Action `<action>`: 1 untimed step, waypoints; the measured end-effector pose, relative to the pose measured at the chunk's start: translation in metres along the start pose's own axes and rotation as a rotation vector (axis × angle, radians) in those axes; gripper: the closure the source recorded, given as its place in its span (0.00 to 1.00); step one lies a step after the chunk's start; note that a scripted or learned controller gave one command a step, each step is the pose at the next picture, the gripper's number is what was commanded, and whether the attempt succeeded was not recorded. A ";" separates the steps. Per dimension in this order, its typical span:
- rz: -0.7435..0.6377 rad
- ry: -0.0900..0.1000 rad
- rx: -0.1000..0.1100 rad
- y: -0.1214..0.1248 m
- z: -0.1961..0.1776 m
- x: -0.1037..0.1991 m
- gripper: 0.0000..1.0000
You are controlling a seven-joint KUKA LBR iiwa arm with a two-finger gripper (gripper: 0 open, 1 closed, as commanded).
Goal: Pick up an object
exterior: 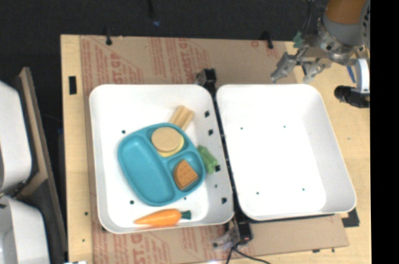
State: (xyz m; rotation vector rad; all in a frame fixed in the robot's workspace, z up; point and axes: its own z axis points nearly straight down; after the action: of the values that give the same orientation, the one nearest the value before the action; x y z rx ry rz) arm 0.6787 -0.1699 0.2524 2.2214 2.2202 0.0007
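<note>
Nothing has been picked up yet, by the look of it: the gripper (298,68) hangs above the far edge of the right bin (330,150), its 2 fingers spread apart with nothing between them. Every candidate object lies in the left bin (103,132). There a blue tray (140,169) sits in the middle, carrying a round biscuit (168,140) and a brown toast piece (186,174). A wooden block (182,116) touches the tray's far edge, a small green item (208,159) lies just to its right, and a carrot (161,217) rests along the near wall. The whole task remains, I judge: crossing left, descending, closing on 1 object, and lifting.
</note>
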 end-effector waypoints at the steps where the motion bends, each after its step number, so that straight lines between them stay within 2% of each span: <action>1: 0.000 0.000 0.000 0.000 0.000 0.000 0.00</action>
State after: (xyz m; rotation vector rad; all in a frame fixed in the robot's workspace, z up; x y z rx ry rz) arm 0.6787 -0.1699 0.2524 2.2215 2.2202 0.0006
